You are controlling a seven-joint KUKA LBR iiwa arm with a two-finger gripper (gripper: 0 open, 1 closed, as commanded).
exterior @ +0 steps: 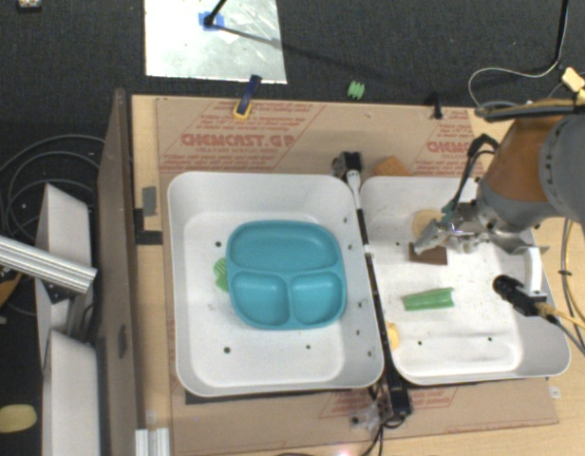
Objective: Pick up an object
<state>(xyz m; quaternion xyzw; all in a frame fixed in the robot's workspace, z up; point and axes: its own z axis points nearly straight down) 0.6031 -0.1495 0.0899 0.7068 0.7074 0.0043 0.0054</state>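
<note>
Smooth, glossy teal plastic tray (285,274) sits in a matt white plastic bin (193,255) on brown cardboard (273,136).

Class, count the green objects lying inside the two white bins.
2. A green block lies in the right bin; a green piece pokes out beside the blue tray in the left bin. More may hide beneath the tray.

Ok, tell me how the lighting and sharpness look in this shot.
Camera view: even, soft light, faint shadows; mild glare on the foil sheet at the top; the blue tray is crisp; the gripper is slightly blurred.
</note>
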